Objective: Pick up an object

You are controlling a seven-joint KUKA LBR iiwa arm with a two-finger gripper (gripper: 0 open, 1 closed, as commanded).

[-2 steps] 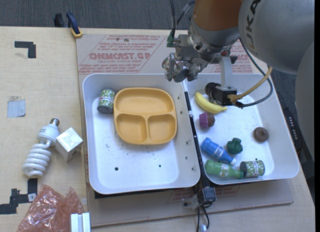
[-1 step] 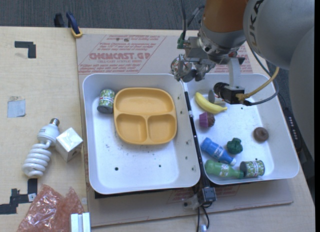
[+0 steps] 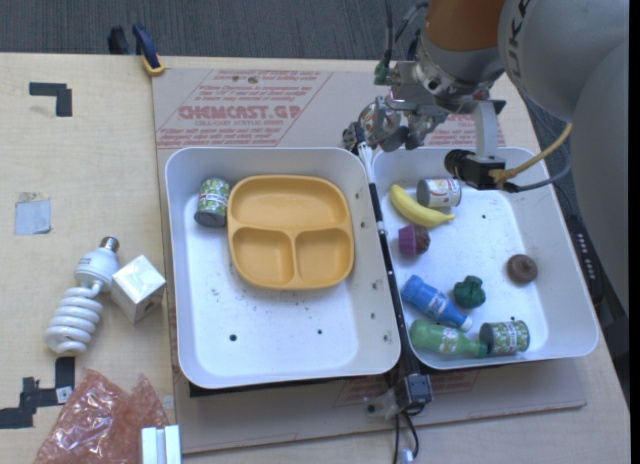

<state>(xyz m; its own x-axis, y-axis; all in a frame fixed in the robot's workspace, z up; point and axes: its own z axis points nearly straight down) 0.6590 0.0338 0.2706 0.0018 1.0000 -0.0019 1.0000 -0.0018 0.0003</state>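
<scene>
The right bin point(image 3: 560, 252) holds a yellow banana point(image 3: 420, 208), a small silver can point(image 3: 439, 192), a purple piece point(image 3: 412, 241), a brown round piece point(image 3: 521, 269), a blue bottle point(image 3: 432, 300), a dark green toy point(image 3: 469, 292), a green bottle point(image 3: 445, 340) and a green can point(image 3: 504, 337). In the left bin point(image 3: 280, 352) lie a yellow divided plate point(image 3: 291, 230) and a green can point(image 3: 212, 200). My gripper point(image 3: 388, 132) hangs over the back rims where the two bins meet, apart from every object.
Left of the bins, on the bench, lie a spiral light bulb point(image 3: 78, 304), a white cube point(image 3: 138, 287) and a crumpled red bag point(image 3: 100, 422). The grey arm fills the top right corner.
</scene>
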